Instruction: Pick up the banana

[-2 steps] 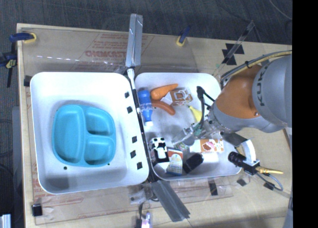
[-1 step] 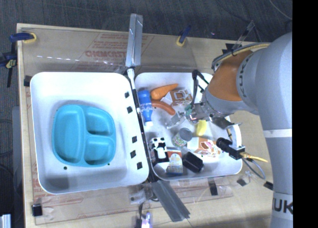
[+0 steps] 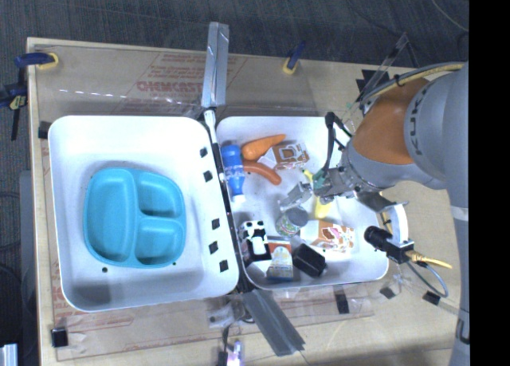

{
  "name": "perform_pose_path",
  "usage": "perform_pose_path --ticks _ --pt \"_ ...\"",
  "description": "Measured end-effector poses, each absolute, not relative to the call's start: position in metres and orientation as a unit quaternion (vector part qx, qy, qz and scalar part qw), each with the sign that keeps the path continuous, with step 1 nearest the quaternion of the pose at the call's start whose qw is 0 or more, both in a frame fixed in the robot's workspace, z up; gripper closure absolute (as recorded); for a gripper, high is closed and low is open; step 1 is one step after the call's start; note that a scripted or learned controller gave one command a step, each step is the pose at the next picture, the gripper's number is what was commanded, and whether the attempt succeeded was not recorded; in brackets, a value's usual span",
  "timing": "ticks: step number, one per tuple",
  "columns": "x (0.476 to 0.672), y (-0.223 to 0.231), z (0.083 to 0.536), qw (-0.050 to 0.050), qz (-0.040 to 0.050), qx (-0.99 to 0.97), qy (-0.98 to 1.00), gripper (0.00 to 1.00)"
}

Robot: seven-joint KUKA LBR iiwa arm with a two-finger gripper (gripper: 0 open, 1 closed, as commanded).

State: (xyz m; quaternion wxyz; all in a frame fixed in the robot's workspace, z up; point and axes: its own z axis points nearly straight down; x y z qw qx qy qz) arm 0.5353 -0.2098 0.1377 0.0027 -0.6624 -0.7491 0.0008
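Note:
In the right bin (image 3: 351, 129), a small patch of yellow that looks like the banana (image 3: 323, 210) peeks out from under the arm's wrist, near the bin's right-centre. Most of it is hidden by the arm. My gripper (image 3: 296, 203) hangs low over the middle of that bin, just left of the yellow patch, above a grey round item (image 3: 292, 218). The grey and orange arm (image 3: 398, 137) reaches in from the right.
The right bin also holds a blue bottle (image 3: 232, 167), an orange carrot (image 3: 261, 147), a sausage (image 3: 264, 171), a small packet (image 3: 292, 154), a black-and-white toy (image 3: 255, 237), a black block (image 3: 309, 260) and a printed card (image 3: 335, 236). A blue divided tray (image 3: 135, 217) lies in the left bin (image 3: 72, 141).

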Motion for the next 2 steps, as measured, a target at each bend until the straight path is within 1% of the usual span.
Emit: perform_pose_path --ticks 1,2 --pt "0.582 -0.21 0.094 0.002 0.0009 -0.632 -0.775 0.0" --pt "0.524 -0.21 0.113 0.003 0.0006 -0.574 -0.819 0.0"
